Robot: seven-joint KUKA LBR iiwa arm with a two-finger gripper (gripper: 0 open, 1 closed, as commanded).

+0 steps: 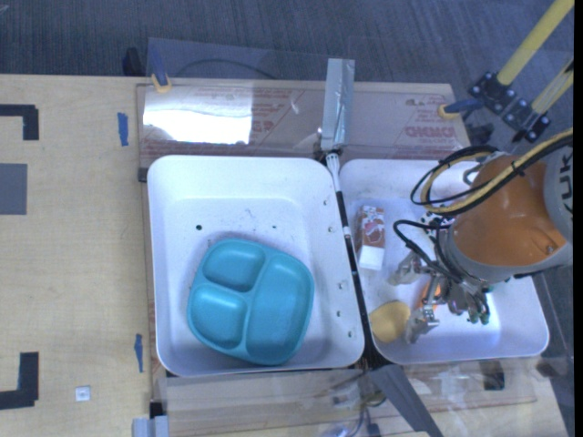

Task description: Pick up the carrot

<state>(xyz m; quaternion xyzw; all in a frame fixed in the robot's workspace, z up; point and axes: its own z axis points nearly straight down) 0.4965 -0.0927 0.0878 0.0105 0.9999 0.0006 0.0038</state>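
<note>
we see one carrot (426,291), orange, upright between the gripper (424,300) fingers clamped on it, in the right bin (519,335), one yellowish potato-like piece (390,320) just beside, one packet (371,235) behind, one blue divided plate (251,300) in the left bin (173,208)

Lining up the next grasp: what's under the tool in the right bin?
Under the tool in the right bin, a thin orange piece, likely the carrot, shows. A yellowish item lies beside it. The arm covers the bin floor behind it.
</note>
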